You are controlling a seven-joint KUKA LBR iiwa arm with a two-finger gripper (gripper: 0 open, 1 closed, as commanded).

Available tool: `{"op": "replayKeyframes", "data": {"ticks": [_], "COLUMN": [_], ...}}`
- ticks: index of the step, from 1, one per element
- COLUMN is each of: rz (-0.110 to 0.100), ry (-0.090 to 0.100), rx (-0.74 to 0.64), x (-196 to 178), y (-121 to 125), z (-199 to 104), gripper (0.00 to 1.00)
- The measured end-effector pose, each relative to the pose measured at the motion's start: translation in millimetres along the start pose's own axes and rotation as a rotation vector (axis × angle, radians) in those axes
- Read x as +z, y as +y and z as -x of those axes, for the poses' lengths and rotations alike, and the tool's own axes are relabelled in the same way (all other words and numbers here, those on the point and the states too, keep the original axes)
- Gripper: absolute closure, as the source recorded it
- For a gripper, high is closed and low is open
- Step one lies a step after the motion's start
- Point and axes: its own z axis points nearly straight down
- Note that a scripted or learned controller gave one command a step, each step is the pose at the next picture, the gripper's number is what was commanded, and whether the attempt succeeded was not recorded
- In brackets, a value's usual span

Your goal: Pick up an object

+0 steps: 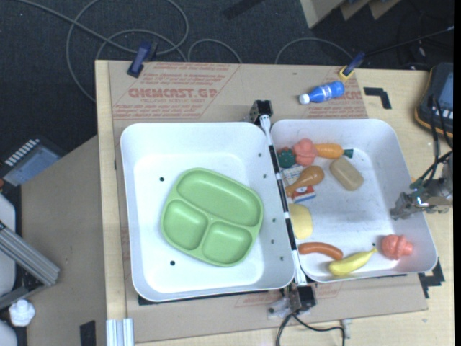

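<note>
**Gripper at the right bin's rim, toys waiting below**

Over the right edge of the right bin (pixel 382 132), in the camera view, the gripper (pixel 412 205) hangs at the rim with nothing between its fingers; whether the jaws stand wide or narrow cannot be told at this size. Toy foods fill this bin: a banana (pixel 351 262) near the front wall, a red sausage (pixel 320 249) just beside it, a pink-red fruit (pixel 397 246) at the front right corner, a tan block (pixel 346 174), a carrot (pixel 328 151) and other small pieces crowded against the left wall. A green divided plate (pixel 211 216) lies in the left bin (pixel 144 157); a blue bottle (pixel 323 93) rests on the bench (pixel 180 89) behind.

The pink-red fruit lies nearest the gripper and looks the likeliest pick. It is roundish, with no clear long axis, so wrist angle should matter little. Descend centred over it, keep clear of the bin wall and the banana's tip, and close only once the fingers straddle it.
</note>
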Motion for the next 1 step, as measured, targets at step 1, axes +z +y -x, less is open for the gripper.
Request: {"op": "replayKeyframes", "data": {"ticks": [1], "rz": [-0.003], "ry": [0.004], "rx": [-0.004], "x": [-19.5], "y": [-0.1], "z": [-85.6], "gripper": [1.00]}}
